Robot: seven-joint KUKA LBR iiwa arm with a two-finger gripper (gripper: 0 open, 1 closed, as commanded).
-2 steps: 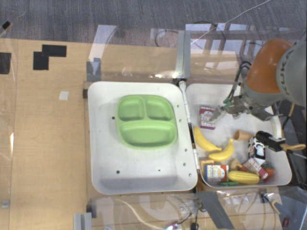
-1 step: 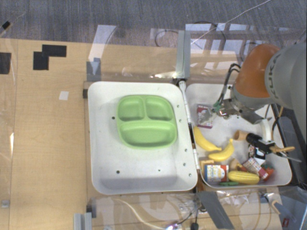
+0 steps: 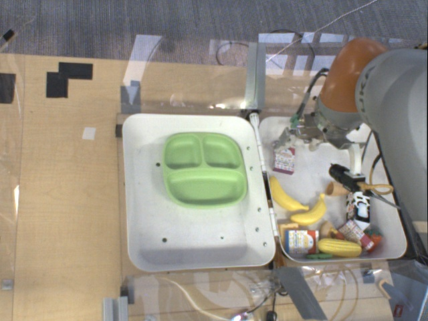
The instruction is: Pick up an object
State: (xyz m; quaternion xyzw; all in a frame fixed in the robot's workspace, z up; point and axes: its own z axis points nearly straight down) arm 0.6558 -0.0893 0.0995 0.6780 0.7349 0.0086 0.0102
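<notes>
I see gripper (image 3: 297, 134) hovering right above packet (image 3: 284, 160) in right bin (image 3: 400, 243); jaws' state unclear.

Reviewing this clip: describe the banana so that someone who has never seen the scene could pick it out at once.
Find the right bin, the one crowded with small items beside the bin holding the green tray. The banana lies near that bin's left wall, just above a small carton. It is the curved plain yellow piece; the yellow corn cob nearby is straight and bumpy.
</notes>
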